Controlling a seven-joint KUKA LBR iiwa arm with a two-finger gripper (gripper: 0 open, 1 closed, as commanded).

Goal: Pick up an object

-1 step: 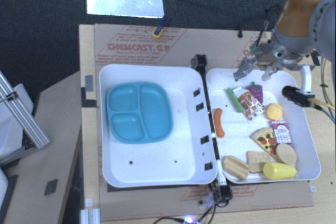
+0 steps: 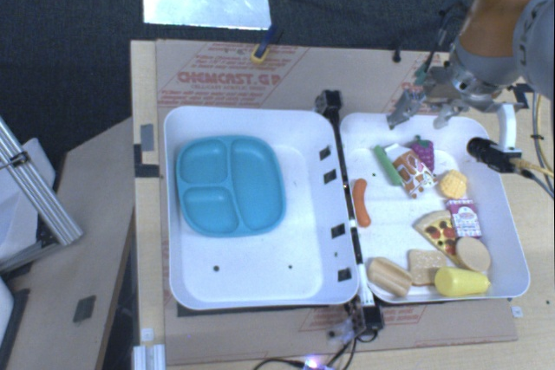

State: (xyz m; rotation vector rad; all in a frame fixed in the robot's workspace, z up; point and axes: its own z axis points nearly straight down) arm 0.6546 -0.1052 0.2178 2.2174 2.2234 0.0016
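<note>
We see two white bins side by side on the surface [image 2: 217, 69]. The left bin [image 2: 308, 273] has a blue plate [image 2: 230, 186] with three parts in it. The right bin [image 2: 512, 260] has lots of toy food.

The gripper [image 2: 422, 106] sits up high at the back edge of the right bin. We cannot tell how it is set, and we see no toy in it. The arm [image 2: 503, 13] is grey with an orange top.

The toys lie in front of the gripper, closer to us. Nearest to it are the green stick [image 2: 385, 163], the purple grapes [image 2: 422, 152] and a small orange and white box [image 2: 414, 173]. A yellow waffle [image 2: 453, 184] is just beside them. A red hot dog [image 2: 361, 202] lies by the wall between the bins. Farther down we see a pizza slice [image 2: 436, 230], a pink box [image 2: 466, 218], a cracker [image 2: 425, 264], a bread roll [image 2: 389, 276], a tan round piece [image 2: 473, 255] and a yellow lemon [image 2: 460, 281]. These are well apart from the gripper.
</note>
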